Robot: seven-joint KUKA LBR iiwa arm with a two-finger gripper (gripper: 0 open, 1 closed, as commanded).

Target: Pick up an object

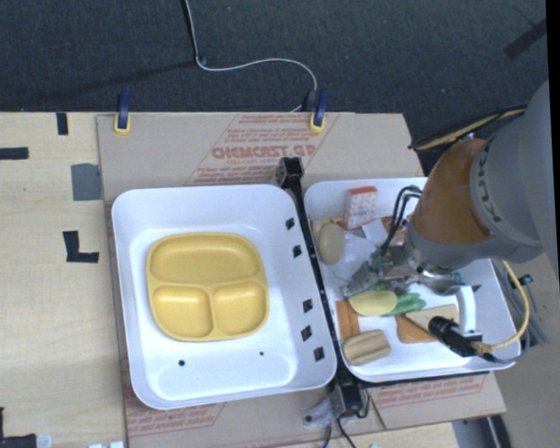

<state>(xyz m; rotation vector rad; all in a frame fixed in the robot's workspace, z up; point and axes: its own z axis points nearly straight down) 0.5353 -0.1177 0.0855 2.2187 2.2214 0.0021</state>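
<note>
Far to the gripper's left, the left bin [133,273] holds a yellow divided tray [208,285], which lies flat with bare white floor around it on every side. Between the two bins runs a black divider strip [305,264], and both bins rest on a cardboard sheet [257,149] clamped at its far edge by two blue and yellow clips [123,114].

The right bin [414,371] is crowded. Just left of the gripper [387,267] lies a pale beige rounded piece [331,241], close to the divider. Beyond the gripper, toward the far wall, sits a small red and white carton [360,206]. Right below the gripper are a yellow lemon-like piece [373,303] and a green piece [408,302] beside it; nearer the front wall lie a tan bread-like roll [365,346] and an orange-brown flat piece [418,328].

The gripper is low among these things, with little open floor around it. Whether it is released or clenched, I cannot tell, nor whether it has anything. The grey arm [503,197] with its orange band covers the bin's right part.
</note>
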